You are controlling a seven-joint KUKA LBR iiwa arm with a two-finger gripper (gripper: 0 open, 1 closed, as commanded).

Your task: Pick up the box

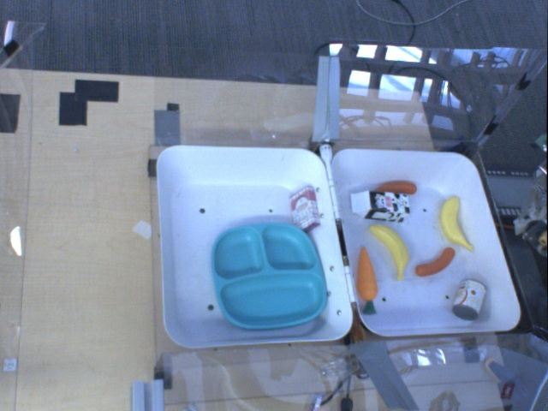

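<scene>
Camera view: the box lies flat on the floor of the right bin, in its far left part, close to the left wall but apart from it. It is white with black print. Its long axis runs left to right, almost parallel to the bin's far wall, with one short end toward the left wall and the other toward the bin's middle. The far sausage lies just beyond it, parallel to it and touching or nearly touching its far edge. The left banana lies just near of the box. The right banana lies well to its right. The near sausage, the carrot and the can lie nearer still, all apart from the box. In the left bin, a red packet sits against the right wall, and a blue plate covers the near right part.
</scene>
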